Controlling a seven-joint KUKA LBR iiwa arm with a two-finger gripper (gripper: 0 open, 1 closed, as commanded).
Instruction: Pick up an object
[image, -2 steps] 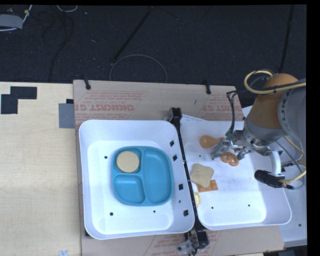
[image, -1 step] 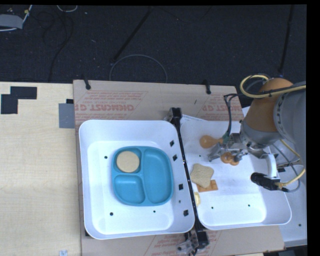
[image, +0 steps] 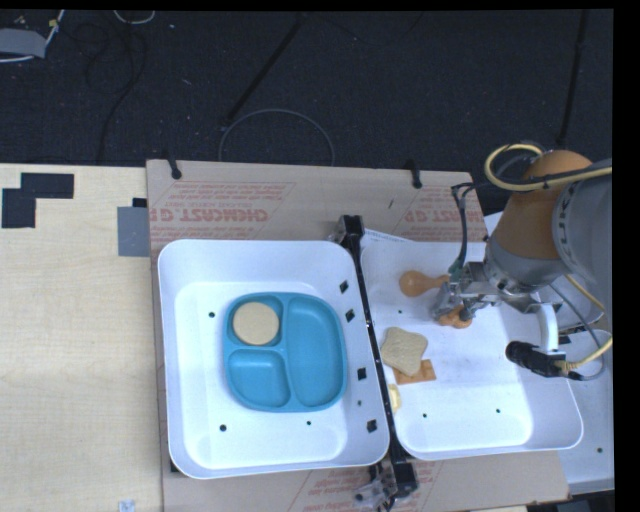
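My gripper (image: 451, 306) is low in the right bin (image: 500, 420), near its back middle. A small orange piece (image: 461, 320) lies right under the gripper tip, partly hidden by it. A tan-orange drumstick-shaped object (image: 417, 283) lies just to the gripper's left, touching or nearly touching it. Farther left and nearer the front, a tan bread slice (image: 403, 349) rests on a flat orange piece (image: 422, 373).
The left bin (image: 200, 420) holds a blue divided plate (image: 310, 360) with a round tan cracker (image: 255, 322) in its back-left compartment. A black divider (image: 365, 330) runs between the bins. The arm's cables and a black fitting (image: 535, 358) hang over the right bin's right side.
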